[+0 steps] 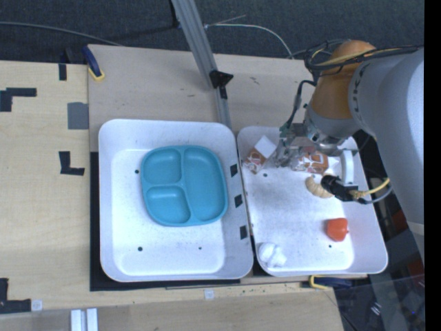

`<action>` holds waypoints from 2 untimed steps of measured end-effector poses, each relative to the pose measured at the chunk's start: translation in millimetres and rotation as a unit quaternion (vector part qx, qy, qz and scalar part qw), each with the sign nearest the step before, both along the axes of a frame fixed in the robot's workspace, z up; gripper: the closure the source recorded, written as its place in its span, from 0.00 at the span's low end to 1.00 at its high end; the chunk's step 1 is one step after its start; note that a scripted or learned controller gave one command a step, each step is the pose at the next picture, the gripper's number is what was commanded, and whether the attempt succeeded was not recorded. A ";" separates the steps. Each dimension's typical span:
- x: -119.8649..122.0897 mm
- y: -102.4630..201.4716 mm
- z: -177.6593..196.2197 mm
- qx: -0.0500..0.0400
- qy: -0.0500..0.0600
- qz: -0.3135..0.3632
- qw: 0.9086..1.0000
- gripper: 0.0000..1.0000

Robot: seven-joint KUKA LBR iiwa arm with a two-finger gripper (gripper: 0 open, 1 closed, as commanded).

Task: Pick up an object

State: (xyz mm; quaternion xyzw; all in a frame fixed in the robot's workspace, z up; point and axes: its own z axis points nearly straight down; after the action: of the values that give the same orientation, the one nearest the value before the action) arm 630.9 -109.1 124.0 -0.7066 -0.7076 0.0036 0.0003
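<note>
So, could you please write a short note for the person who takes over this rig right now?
Gripper: low over the far end of the right bin, beside the patterned packets; no object seen held.
Right bin objects: beige piece, orange piece, white crumpled item.
Left bin: blue divided plate.
Done: nothing lifted yet.
Left: grasp one object and raise it.

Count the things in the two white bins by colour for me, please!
Blue: 1, the divided plate in the left bin
Orange-red: 1, the small block
White: 1, the crumpled lump
Tan: 1, the pastry-like piece
Red and white: 2, the packets by the gripper
Total: 6
</note>
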 end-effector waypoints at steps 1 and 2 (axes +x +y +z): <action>8.5 -2.0 46.2 0.002 -0.005 0.000 1.000 1.00; 2.8 -1.3 91.3 0.002 -0.005 0.000 1.000 1.00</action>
State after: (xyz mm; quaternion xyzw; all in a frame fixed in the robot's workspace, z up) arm 633.8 -110.4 215.3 -0.7068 -0.7075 -0.0010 -0.0016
